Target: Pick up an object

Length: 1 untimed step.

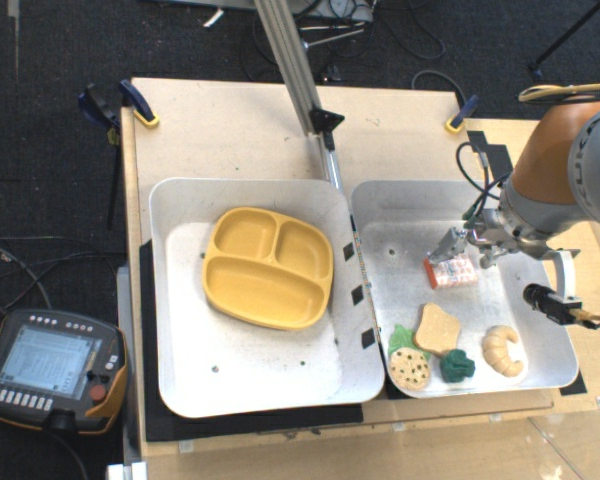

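My gripper (463,248) hangs over the middle of the right bin (400,218), its fingers reaching down and left. A small red and white packet (452,271) lies right under the fingertips, touching or nearly touching them. I cannot tell if the fingers close on it. Near the bin's front edge lie a toast slice (438,329), a cookie with dark chips (410,369), a green broccoli piece (457,366) and a croissant (504,351).
A yellow divided plate (268,267) sits in the left bin (180,368). A slanted metal pole (292,53) crosses the back of the bench. A teach pendant (48,363) lies on the floor at the left.
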Motion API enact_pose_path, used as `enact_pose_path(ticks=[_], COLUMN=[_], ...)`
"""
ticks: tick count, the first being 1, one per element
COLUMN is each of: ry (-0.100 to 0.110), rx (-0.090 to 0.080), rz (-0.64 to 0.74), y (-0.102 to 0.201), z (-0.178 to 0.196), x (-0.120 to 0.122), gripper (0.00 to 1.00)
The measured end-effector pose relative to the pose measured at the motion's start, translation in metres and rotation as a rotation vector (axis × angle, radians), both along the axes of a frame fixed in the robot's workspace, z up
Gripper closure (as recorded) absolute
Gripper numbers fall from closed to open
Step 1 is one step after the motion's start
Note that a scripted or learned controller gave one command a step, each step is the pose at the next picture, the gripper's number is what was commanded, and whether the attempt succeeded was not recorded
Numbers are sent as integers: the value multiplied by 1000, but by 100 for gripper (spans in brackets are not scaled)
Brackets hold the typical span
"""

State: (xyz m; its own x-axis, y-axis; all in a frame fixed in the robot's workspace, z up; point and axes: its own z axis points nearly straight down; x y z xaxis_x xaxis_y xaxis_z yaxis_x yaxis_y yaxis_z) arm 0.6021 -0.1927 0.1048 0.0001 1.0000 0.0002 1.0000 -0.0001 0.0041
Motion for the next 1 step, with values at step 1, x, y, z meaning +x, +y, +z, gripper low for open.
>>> enact_pose_path(ticks=[1], ry=[-5], rx=[-3], rz=[2], y=[0], z=[13], x=[2], gripper=[100])
